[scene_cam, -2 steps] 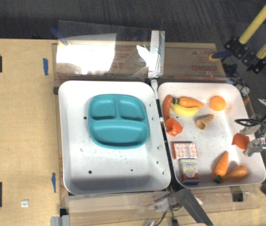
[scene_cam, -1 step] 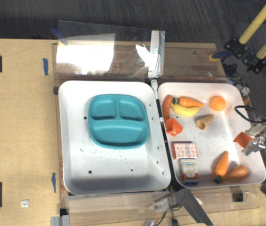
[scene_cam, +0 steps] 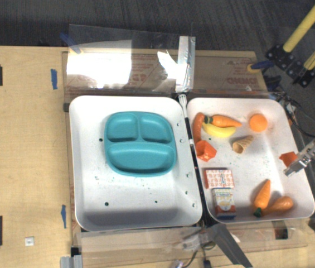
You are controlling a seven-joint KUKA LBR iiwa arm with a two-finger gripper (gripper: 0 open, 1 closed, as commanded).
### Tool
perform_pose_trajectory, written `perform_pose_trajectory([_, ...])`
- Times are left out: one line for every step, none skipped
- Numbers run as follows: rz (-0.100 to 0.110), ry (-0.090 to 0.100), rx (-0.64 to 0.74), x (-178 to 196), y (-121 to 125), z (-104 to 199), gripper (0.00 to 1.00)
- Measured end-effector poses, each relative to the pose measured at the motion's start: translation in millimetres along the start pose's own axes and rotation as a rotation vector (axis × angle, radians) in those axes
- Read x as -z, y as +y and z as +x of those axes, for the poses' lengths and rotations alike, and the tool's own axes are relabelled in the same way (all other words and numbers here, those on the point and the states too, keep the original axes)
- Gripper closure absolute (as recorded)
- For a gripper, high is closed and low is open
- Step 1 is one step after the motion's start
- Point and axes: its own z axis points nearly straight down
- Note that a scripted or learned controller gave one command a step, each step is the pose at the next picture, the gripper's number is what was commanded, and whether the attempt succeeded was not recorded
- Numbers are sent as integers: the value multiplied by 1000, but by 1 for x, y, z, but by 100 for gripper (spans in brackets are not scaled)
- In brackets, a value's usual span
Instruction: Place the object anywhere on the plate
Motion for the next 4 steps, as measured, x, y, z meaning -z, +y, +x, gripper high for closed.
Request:
perform_pose_trajectory([2, 3, -408, -10, -3, 3, 100])
perform_pose_trajectory([2, 1, -721, 2, -1, 1, 100])
perform_pose_trajectory([2, 1, -915, 15, 0, 6, 100])
perform_pose_trajectory([4, 1, -1263, 21, 2, 8, 100])
